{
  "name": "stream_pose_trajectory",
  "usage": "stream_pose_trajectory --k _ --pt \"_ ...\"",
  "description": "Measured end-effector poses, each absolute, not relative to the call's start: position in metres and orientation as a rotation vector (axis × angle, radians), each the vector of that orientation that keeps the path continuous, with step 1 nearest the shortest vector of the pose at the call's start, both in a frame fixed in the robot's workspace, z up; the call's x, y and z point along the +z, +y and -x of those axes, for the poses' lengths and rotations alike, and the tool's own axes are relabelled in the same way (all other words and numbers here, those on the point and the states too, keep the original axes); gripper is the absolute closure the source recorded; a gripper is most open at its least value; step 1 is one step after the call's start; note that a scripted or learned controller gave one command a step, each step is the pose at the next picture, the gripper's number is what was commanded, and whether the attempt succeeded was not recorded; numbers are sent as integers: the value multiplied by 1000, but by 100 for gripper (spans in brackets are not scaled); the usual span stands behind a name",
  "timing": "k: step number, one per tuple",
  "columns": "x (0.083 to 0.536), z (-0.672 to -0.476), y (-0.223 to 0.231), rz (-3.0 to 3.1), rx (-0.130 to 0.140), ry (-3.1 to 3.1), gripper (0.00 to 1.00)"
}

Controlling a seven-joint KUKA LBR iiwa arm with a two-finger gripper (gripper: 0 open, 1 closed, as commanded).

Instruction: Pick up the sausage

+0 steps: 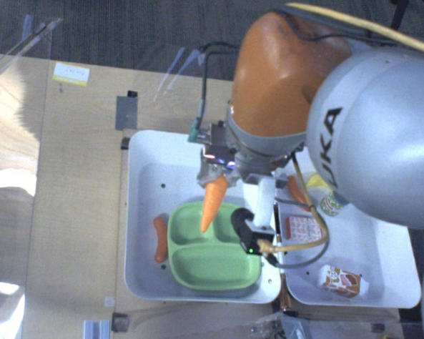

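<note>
The sausage (160, 239) is a short reddish-brown link lying on the floor of the left bin (144, 197), just left of the green divided plate (213, 262). My gripper (217, 175) hangs over the bin's middle, to the right of and beyond the sausage. It is shut on the thick end of an orange carrot (210, 204), which points down over the plate's far-left compartment. The sausage lies apart from both the gripper and the carrot.
A black unit with a yellow cable (247, 235) hangs from the wrist over the plate's right side. The right bin (395, 277) holds a small brown-and-white carton (343, 281), a red-patterned packet (301, 226), an orange-red stick (298, 191) and a green-and-white can (331, 205). The arm covers much of that bin.
</note>
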State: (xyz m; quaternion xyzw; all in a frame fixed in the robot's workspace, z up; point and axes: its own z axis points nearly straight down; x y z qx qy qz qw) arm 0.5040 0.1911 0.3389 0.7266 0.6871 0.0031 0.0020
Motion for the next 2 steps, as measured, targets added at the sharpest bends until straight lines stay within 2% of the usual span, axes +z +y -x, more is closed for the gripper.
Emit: stream_pose_trajectory --k 1,2 --pt "107 -531 221 -2423 13 1995 100" --pt "235 -539 170 -2238 7 2201 100"
